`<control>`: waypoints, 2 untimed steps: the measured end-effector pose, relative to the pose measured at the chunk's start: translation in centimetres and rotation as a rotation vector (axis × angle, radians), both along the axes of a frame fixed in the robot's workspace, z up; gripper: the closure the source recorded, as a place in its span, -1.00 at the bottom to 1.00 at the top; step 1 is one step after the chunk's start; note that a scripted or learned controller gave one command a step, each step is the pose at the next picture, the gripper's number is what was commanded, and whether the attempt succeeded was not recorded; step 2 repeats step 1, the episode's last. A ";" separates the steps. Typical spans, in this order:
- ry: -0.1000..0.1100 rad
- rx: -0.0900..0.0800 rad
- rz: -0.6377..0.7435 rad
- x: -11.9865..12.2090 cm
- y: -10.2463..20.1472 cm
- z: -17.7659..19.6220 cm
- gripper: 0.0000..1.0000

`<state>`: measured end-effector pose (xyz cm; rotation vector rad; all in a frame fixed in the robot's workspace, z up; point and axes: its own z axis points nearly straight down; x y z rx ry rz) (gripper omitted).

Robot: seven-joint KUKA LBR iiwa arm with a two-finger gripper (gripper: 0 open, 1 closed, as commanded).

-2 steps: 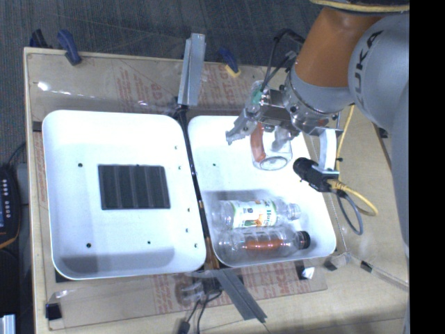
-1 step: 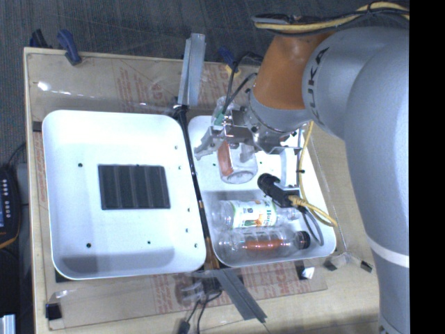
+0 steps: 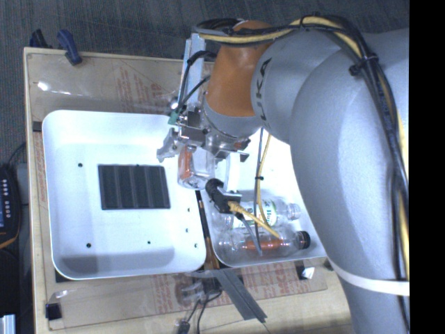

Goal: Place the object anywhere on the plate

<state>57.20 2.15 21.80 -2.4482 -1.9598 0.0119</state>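
Gripping a small orange thing in the pincer, squeezed shut on it, as far as can be seen. Hanging with it over the right edge of the left bin, close to the wall between the two bins. Not over the dark plate yet; still needs a move to the left across the white floor.

Could go wrong in a few ways. Could let go too soon and drop the thing on the bin floor beside the plate. Could lose it on the way, given how slim and smooth it looks. Could see it roll off after landing, because of the ridges running along the plate. Could also bump the bin wall by going too low.

Counting now: one arm, one pincer, one orange thing, one plate. Two white bins on the counter. Two clear bottles in the right bin, one above the other. Two blue clamps at the counter's far left corner.
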 end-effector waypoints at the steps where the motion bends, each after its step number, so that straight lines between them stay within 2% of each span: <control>1: 0.000 0.000 0.000 0.0 0.0 0.0 -1.00; 2: 0.000 0.000 0.000 0.0 0.0 0.0 -1.00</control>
